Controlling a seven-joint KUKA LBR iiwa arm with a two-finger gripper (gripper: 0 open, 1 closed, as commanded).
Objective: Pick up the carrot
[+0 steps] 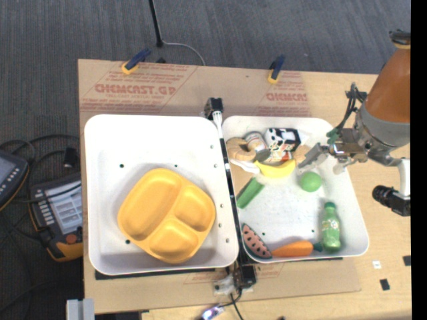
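Over the right bin's far right rim, the end effector (325,151) hangs at the end of the grey arm with its orange band. Whether it is open or closed cannot be told from this slanted view, and nothing can be seen held in it.

The carrot (292,249) lies well apart from it, toward the near edge of the same bin and a little to the camera's left. It rests flat against the bin's near wall, its long axis running roughly left to right along that wall. By my judgement, the coming move turns on crossing the bin toward its near edge and closing across the carrot's short width.

The right bin (350,199) is crowded. A green ball (310,181) sits just beside the end effector; a banana (277,169) and a green stick-shaped piece (250,193) lie further left. A green bottle (330,227) stands just right of the carrot, and a watermelon slice (255,240) lies to its left. Both could hinder the grasp.

The left bin (107,152) holds a yellow divided plate (167,213).
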